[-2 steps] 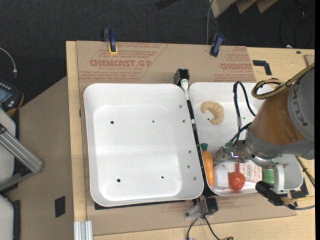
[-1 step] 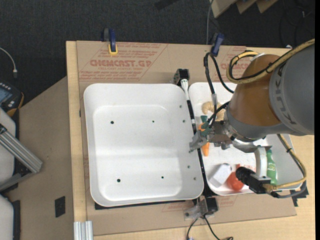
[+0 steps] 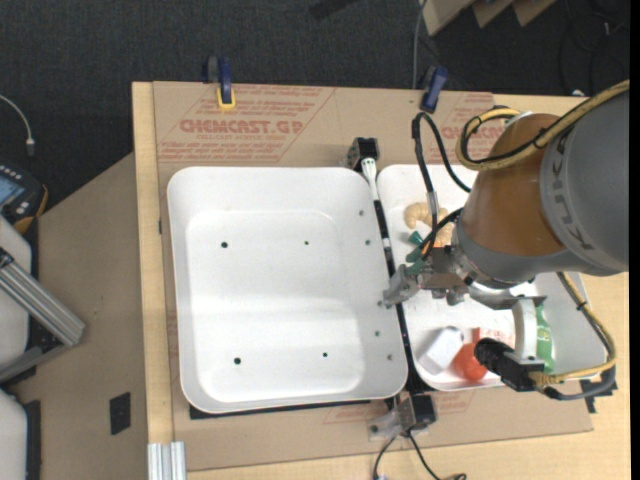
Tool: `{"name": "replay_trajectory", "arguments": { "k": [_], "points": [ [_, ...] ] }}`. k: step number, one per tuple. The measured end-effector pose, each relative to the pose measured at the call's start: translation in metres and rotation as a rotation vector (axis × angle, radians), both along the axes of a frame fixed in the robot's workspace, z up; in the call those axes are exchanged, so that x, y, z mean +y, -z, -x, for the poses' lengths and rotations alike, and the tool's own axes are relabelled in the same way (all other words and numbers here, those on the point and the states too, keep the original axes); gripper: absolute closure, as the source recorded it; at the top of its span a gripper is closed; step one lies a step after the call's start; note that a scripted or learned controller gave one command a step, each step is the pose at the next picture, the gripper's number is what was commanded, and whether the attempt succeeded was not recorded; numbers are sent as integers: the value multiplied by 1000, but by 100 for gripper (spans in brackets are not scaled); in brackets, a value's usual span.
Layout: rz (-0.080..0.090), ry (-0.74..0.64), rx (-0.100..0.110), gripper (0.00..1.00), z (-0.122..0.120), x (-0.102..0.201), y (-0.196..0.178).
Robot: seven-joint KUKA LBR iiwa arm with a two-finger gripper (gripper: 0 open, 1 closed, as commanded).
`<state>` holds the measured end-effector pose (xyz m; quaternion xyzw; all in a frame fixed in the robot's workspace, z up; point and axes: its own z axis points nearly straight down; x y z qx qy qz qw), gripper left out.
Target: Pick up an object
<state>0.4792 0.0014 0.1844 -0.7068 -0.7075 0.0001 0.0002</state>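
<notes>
The pincer (image 3: 408, 280) hangs low over the right white bin (image 3: 400, 183), by its left wall; I cannot tell how it stands. A red round object (image 3: 468, 364) lies near the bin's front edge, beside a white block (image 3: 440, 348).

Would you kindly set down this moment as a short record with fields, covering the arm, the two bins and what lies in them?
arm: grey with an orange band, reaching in from the right over the right bin
gripper: low at the right bin's left edge, near the divide between the bins
left bin: white, shallow
right bin contents: red object, white object, tan object, green item; much hidden by the arm
held object: none visible between the fingers
</notes>
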Motion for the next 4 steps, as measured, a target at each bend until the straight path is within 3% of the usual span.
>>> {"name": "replay_trajectory", "arguments": {
  "k": [1,2,3,4],
  "points": [
    [1,-1,-3,100,-1,0,-10],
    [3,3,-22,100,-6,-55,-213],
    [-2,-6,15,100,2,21,-64],
    [0,-2,-18,100,-48,25,-184]
  ]
}}
